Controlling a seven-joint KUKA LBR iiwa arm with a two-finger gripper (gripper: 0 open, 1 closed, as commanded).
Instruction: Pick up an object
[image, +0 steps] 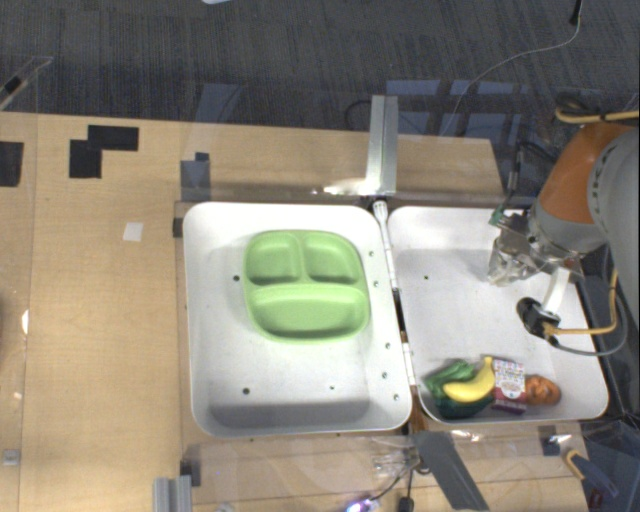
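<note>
You can't tell how the gripper (512, 262) stands: it is a pale blur over the right bin's (450, 300) far side. Near that bin's front edge, well apart from it, lie a yellow banana (472, 384), something green (449, 372) and a printed packet (510, 381), its writing unreadable. The left bin (215, 330) holds a smooth green divided tray (304, 283).

even, fairly bright overhead light, slightly cool cast. white bins (290, 410) look a bit washed out, soft grey shading along the inner walls. small glare spot on the metal post (384, 140) between the bins. faint reflections across the wooden table (90, 300). dark floor at top is dim. overall soft, low-res, mild blur on the arm (590, 190).
</note>
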